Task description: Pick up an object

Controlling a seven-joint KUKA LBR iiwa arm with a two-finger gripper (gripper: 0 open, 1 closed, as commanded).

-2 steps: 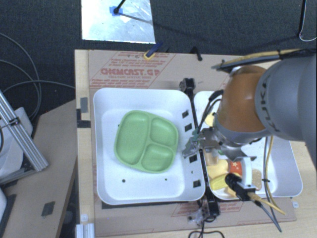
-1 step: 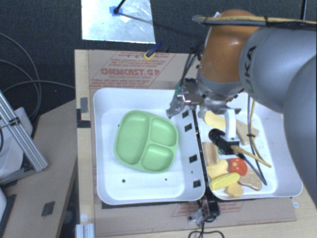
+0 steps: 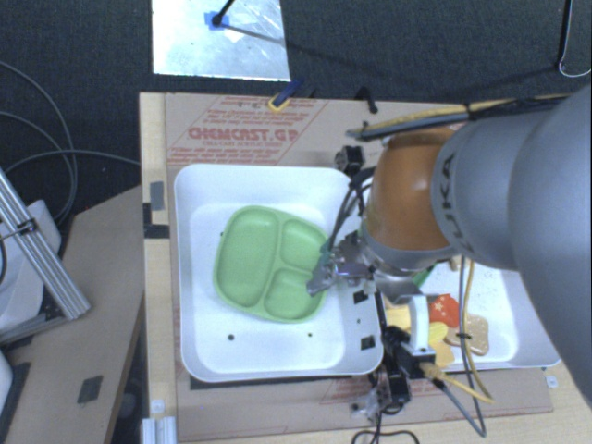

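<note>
Camera view looks down at a slant on two shallow white plastic bins that sit side by side on a brown cardboard sheet with red printed letters (image 3: pixel 242 123). In the left bin (image 3: pixel 208 340) lies a light green plastic plate with three compartments (image 3: pixel 264 262). It rests a little above the middle of the bin floor, and its right edge is close to the wall that the two bins share.

The grey arm with the orange band (image 3: pixel 407 192) comes in from the right and covers most of the right bin (image 3: pixel 513 340). Its two-finger gripper (image 3: pixel 326 278) is low over the right edge of the green plate, at the lower right compartment. It seems to touch the rim there, but whether the rim is truly between the fingers I cannot tell, and whether the tool is open or closed I also cannot tell.

Beside the wrist, in the right bin, some small things are partly visible: a red piece (image 3: pixel 445 308), a yellow piece (image 3: pixel 400 318) and a tan piece (image 3: pixel 474 333). What they are is not clear.
</note>
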